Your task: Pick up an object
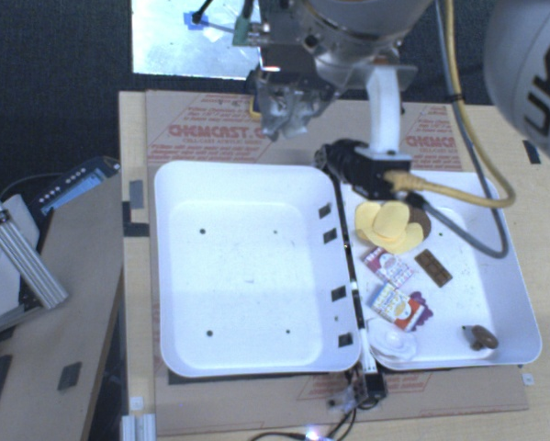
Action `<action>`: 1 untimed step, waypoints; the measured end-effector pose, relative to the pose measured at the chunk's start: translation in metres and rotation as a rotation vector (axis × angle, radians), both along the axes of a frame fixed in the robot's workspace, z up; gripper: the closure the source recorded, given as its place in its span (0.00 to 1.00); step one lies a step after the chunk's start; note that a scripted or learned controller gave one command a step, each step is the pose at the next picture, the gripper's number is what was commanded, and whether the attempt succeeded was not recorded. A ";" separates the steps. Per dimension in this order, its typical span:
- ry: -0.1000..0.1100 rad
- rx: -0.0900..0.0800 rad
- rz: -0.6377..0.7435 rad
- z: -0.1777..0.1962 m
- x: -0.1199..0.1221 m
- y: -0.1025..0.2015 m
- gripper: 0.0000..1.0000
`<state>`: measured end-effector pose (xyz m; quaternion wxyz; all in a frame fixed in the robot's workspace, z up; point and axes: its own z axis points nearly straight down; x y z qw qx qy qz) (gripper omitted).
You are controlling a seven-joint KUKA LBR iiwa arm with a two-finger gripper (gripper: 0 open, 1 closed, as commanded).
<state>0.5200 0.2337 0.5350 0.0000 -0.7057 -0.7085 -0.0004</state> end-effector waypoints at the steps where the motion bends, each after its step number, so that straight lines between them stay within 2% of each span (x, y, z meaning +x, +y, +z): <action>1: -0.002 -0.001 -0.006 -0.001 0.083 -0.001 1.00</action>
